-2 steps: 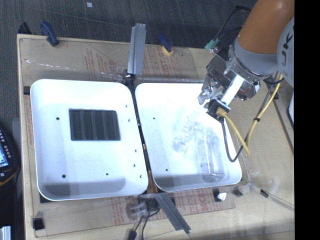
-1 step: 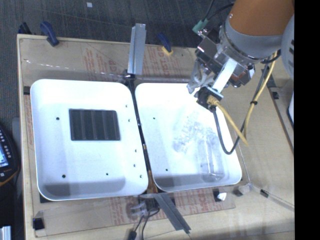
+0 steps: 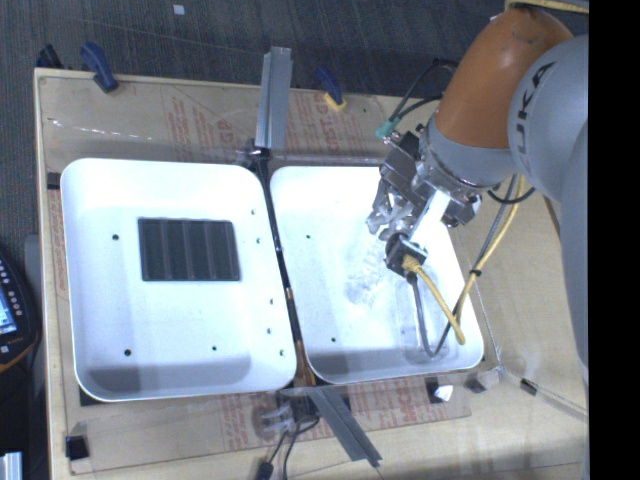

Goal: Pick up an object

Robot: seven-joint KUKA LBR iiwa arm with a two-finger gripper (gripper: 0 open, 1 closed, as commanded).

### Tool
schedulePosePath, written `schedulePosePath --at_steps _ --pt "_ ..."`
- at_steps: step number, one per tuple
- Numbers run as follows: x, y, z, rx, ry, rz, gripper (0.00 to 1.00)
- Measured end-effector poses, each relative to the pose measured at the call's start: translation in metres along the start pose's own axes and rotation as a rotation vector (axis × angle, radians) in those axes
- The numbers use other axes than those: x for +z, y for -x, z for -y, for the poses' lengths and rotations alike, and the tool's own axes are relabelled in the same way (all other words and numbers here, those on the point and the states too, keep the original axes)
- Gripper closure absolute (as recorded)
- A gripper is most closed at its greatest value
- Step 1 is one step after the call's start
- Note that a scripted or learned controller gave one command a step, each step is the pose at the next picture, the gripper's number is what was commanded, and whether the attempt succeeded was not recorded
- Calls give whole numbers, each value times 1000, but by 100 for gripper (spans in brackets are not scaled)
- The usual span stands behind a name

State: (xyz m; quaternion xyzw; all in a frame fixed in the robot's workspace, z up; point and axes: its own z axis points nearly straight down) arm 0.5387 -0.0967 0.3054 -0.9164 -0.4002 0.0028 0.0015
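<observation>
Overhead, hand low over right bin, beside clear object; finger spread impossible to tell.

Two white bins, dark grey ribbed block in the left bin, grey arm with orange band, yellow cable, blue clamps, tan bench.

A robotics lab: bench with clamped white bins, cabled arm.
</observation>
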Motion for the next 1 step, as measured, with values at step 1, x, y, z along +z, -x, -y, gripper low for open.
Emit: schedulePosePath --at_steps 1 --pt "-24 58 5 -66 2 -3 100"
